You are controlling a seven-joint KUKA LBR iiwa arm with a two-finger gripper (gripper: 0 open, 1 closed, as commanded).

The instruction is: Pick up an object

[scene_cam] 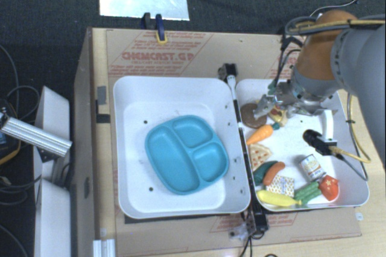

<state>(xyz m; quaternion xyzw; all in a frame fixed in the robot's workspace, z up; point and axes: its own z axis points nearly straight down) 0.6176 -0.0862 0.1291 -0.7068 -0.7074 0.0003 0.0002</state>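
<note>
The pincer [269, 106] sits low in the right bin [356, 189], its tips blurred among the toys, so whether they are spread or pressed together I cannot tell. Just below it lies an orange carrot [260, 134]; a brown disc [251, 114] touches its left side.

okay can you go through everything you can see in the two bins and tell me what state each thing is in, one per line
Blue divided plate: flat in the left bin, nothing on it.
Gripper: low in the right bin, over the toys at its far end.
Carrot: lying loose, near the divider.
Small can: tipped on its side.
Corn cob: lying flat at the near edge.
Tomato: resting in the near right corner.
</note>
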